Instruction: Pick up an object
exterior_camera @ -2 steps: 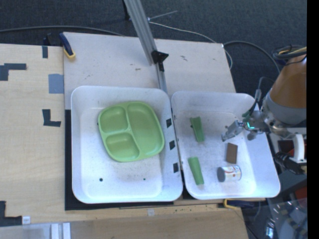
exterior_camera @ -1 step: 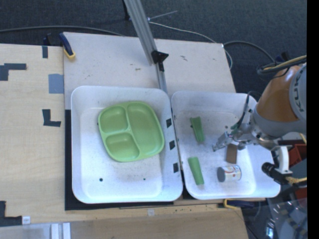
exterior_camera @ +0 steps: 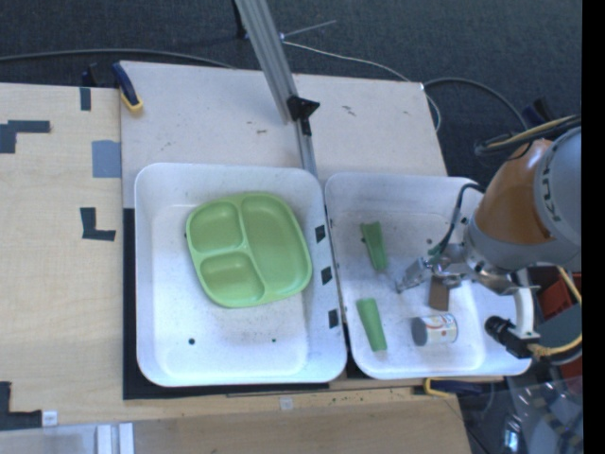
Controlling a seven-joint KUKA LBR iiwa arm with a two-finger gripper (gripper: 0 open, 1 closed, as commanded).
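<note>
Overhead slanted view of a pale table [exterior_camera: 227, 112] carrying two shallow white bins side by side. The left bin [exterior_camera: 161, 348] holds a light green divided plate [exterior_camera: 249, 249] with three compartments, lying flat near the bin's upper middle. The right bin [exterior_camera: 402, 192] holds three loose things: an upper green stick [exterior_camera: 374, 246] lying roughly upright in the picture near the bin's left half, a lower green stick [exterior_camera: 371, 324] near the bin's front left, and a small white can [exterior_camera: 435, 329] lying on its side toward the front right, with a dark end facing left and a reddish mark on its body. The arm [exterior_camera: 525, 201], grey with an orange band, enters from the right and bends down over the right bin. Its gripper [exterior_camera: 437, 282] sits low in the bin, just above the can in the picture and well apart from both sticks. Whether its fingers stand apart or together cannot be told. A grey metal rail [exterior_camera: 269, 45] crosses the table diagonally, ending at the seam between the bins.
</note>
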